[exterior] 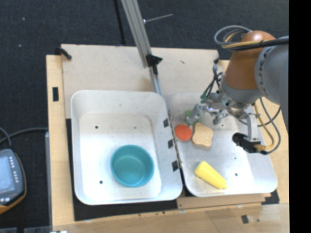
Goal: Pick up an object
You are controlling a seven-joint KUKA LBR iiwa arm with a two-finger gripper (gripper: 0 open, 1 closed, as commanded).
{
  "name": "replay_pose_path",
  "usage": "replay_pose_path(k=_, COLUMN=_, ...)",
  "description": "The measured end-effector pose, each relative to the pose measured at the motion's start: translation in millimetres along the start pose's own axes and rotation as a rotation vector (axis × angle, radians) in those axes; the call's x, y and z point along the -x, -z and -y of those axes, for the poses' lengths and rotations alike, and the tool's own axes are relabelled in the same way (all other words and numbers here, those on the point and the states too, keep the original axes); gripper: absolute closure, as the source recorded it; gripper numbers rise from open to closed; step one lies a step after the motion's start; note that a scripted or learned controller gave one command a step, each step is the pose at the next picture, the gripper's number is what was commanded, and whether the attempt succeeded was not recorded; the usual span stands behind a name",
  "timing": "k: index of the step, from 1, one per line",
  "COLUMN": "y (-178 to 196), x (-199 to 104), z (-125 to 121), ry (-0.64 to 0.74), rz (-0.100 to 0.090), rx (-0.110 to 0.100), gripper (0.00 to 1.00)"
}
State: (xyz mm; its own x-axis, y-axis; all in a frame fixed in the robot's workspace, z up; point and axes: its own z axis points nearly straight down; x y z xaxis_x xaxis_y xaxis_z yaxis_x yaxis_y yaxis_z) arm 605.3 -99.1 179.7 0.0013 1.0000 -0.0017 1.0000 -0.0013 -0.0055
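Yellow corn cob [210,174] in right bin [260,171], bread slice [203,135] touching orange tomato [183,132], teal bowl [132,165] in left bin [85,130], hand [204,111] above bread, finger state unclear

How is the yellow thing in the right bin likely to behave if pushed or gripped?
The yellow piece looks long and rounded, so it would probably roll sideways if nudged. Its smooth, tapered shape may slip from a pinch. It lies apart from the other items, so a push should not disturb them.
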Motion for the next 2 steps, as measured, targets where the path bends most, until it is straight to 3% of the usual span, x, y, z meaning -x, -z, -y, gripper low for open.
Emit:
replay_pose_path(k=1, y=-42.6, x=0.6, z=2.5, ry=0.000, rz=0.000, rx=0.002, gripper=0.00)
replay_pose_path(k=2, y=-28.6, x=1.5, z=0.5, ry=-0.005, rz=-0.001, rx=0.009, gripper=1.00)
